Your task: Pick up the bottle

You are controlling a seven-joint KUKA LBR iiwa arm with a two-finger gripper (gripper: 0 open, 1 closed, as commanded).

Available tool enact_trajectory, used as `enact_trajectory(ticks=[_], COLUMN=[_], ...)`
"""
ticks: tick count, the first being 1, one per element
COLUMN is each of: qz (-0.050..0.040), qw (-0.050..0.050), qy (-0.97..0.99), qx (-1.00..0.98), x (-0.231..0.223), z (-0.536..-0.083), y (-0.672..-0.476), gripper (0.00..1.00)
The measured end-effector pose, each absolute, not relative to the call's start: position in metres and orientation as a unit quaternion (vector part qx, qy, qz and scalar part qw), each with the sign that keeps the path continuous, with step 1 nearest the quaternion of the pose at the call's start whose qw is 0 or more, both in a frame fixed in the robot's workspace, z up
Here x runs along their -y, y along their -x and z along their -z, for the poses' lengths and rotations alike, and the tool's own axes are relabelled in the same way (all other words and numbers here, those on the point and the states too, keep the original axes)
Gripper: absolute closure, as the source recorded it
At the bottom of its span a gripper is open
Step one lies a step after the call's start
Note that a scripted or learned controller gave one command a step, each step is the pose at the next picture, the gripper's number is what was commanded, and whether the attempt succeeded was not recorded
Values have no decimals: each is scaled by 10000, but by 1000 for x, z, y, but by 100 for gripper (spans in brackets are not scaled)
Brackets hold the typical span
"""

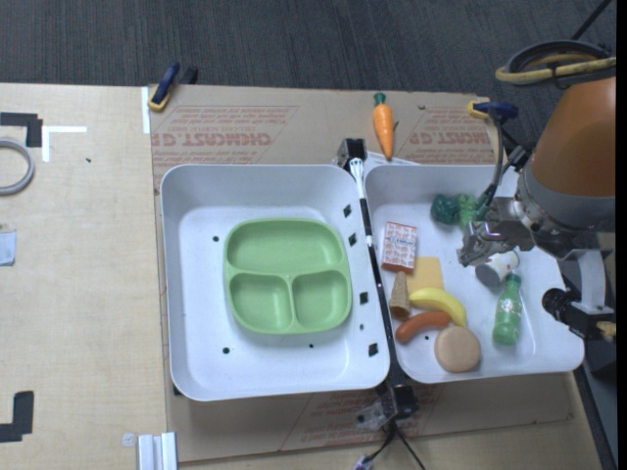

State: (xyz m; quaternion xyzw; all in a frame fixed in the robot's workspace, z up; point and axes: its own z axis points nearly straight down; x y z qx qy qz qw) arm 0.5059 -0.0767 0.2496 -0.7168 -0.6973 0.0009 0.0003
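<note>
Two bins (186, 292), one tray (288, 275), one bottle (506, 311), perhaps eight toy foods (437, 305).

Two white bins (186, 262) on brown cardboard (255, 130) printed with reddish lettering. Pale green divided plate (289, 277) in the left one. In the right bin (549, 355): clear green bottle (506, 311) with white cap, yellow banana (439, 302), reddish-orange sausage (419, 325), tan bun (458, 350), light brown cone (401, 295), yellow cheese block (426, 271), red-and-white patterned packet (399, 245), dark green leafy piece (451, 209). Orange carrot (382, 125) with green top on the cardboard. Blue-and-yellow clamps (165, 84) at the cardboard's far edge. Grey arm (578, 155) with orange band, metallic grey gripper (487, 246). Dark grey carpet (294, 18) behind; pale wooden benchtop (78, 311) with black and white marks.
</note>
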Motion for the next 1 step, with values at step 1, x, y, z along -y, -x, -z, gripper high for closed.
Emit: enact_trajectory(ticks=[1], qz=[-9], qw=[3], qy=[7943], qx=[6075], x=[166], z=[-237], y=[-477], gripper=[100])
